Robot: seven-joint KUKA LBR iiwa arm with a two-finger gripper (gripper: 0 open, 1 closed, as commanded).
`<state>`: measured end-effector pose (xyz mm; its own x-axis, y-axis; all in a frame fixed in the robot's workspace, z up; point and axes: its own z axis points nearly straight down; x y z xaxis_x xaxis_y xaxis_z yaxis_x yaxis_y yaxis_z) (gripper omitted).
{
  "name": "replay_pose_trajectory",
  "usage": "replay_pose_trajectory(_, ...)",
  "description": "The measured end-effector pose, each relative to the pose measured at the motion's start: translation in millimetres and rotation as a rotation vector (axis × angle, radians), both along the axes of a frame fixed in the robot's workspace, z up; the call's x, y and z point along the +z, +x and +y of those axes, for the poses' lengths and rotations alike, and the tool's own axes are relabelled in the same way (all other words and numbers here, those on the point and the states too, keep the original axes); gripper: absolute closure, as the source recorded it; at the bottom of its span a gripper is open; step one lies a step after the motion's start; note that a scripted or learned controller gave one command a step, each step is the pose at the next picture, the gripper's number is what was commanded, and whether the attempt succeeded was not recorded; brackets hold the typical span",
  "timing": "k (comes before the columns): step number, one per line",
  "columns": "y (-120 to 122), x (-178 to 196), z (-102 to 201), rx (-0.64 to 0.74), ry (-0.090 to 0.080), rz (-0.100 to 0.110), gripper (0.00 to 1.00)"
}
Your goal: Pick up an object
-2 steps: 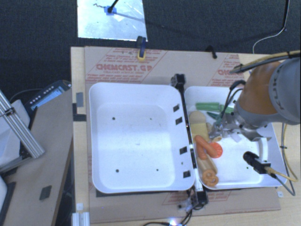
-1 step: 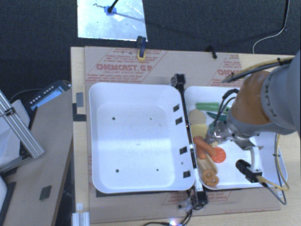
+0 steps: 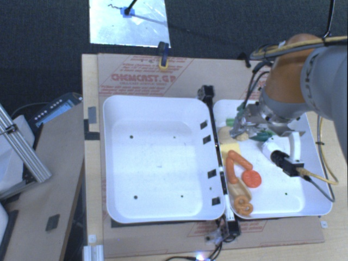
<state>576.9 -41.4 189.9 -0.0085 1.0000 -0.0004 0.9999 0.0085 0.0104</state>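
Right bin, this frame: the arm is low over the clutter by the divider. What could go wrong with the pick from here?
1. The gripper sits over crowded items at the right bin's back, so it may grab none or nudge several.
2. The orange carrot-like piece, red disc and yellow block lie touching near the divider; one could get pushed against the wall.

I see a shiny silver foil sheet on the dark floor beyond the bench, a yellow clamp at the brown cardboard underlay, and a blue-faced grey control pad left of it.
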Motion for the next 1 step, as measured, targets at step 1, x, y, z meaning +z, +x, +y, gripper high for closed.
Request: replay_pose_trajectory(1, -24.4, 3.4, 26.0, -0.003, 0.001, 0.011, 1.0)
